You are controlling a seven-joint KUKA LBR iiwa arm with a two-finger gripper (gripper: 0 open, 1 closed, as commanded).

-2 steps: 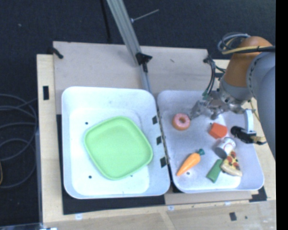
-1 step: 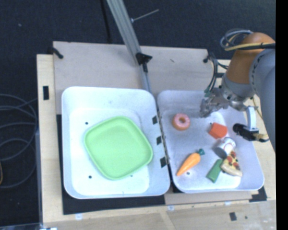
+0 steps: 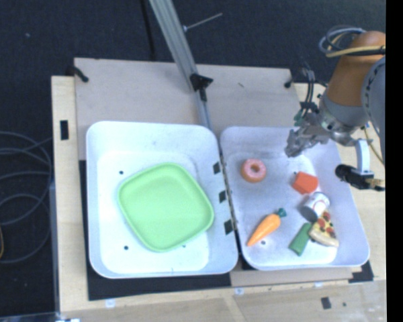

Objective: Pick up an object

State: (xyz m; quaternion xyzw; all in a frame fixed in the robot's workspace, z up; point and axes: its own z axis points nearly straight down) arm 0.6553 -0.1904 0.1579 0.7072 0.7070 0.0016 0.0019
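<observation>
Clutter crowds the lower right of the shallow white right-hand bin: a small silver-grey rounded object sits pressed against a slice of toy pizza, and what the grey thing is cannot be made out. Just left of the pizza lies a green oblong block, and further left an orange toy carrot with a green tip. An orange-red block sits above the grey object, and a pink ring doughnut lies near the bin's upper middle, apart from the rest. The grey arm with its orange band is cut off at the right edge of the frame; it slants down-left to the gripper, which hangs over the bin's upper right. Whether it is open or closed cannot be told. In the white left-hand bin rests a pale green squarish plate
</observation>
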